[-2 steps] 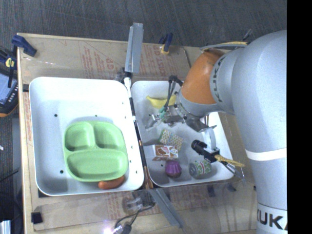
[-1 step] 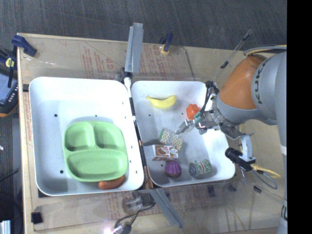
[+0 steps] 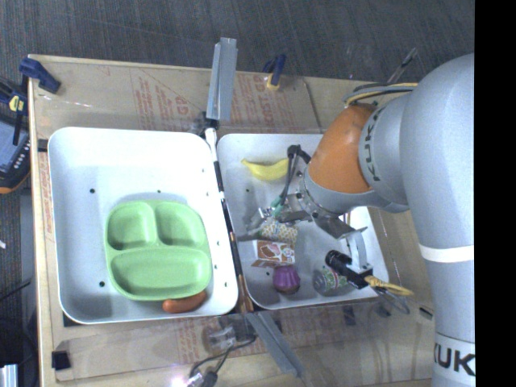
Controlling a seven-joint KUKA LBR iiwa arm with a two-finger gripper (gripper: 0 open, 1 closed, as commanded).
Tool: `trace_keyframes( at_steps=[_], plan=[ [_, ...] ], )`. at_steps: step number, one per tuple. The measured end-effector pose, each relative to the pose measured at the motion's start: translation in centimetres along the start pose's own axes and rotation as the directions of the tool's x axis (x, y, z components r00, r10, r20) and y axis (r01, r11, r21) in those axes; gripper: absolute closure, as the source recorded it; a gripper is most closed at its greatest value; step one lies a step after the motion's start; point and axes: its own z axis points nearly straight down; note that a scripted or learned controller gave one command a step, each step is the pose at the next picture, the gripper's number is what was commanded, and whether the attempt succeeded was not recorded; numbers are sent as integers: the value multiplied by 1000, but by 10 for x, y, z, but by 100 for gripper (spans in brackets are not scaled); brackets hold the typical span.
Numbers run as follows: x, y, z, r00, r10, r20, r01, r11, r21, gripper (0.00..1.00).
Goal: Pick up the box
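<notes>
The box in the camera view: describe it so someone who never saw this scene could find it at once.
Look in the right bin, near its middle, just below the gripper. The box is a small flat carton with a red and white printed face, lying above a purple cup. It is the only flat-faced, printed rectangle among its rounded neighbours.

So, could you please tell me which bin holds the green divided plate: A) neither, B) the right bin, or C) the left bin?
C: the green divided plate lies in the left bin, with the banana in the right bin.
</notes>
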Motion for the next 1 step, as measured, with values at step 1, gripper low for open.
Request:
trace_keyframes(
  at_steps=[1],
  plan=[
    [13, 44, 4, 991, 130, -3, -130, 991, 7, 0]
  ],
)
